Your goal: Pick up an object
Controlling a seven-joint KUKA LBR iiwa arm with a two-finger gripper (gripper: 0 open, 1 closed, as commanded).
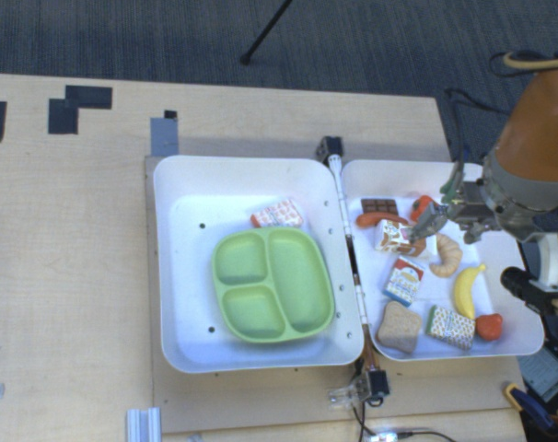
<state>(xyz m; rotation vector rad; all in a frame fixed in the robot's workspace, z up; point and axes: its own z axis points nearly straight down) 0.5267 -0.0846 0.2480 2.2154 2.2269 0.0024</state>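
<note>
The right bin (pixel 529 343) holds several toy foods. Among them are a brown chocolate bar (pixel 378 207), a red sausage (pixel 373 220), a white and red packet (pixel 394 237), a croissant (pixel 447 254), a banana (pixel 467 290), a tomato (pixel 489 326), a green box (pixel 451 327), a bread slice (pixel 401 328) and a blue and red carton (pixel 403 281). My gripper (pixel 430 223) hangs low over this bin, between the packet and the croissant. A small orange-red piece (pixel 421 206) lies just beside it. Nothing is visibly held.
The left bin (pixel 168 247) carries a green divided plate (pixel 272 284) and a small red and white packet (pixel 277 215) behind it. A raised divider (pixel 345 238) separates the bins. The arm's orange band (pixel 537 136) looms over the right bin's far right corner.
</note>
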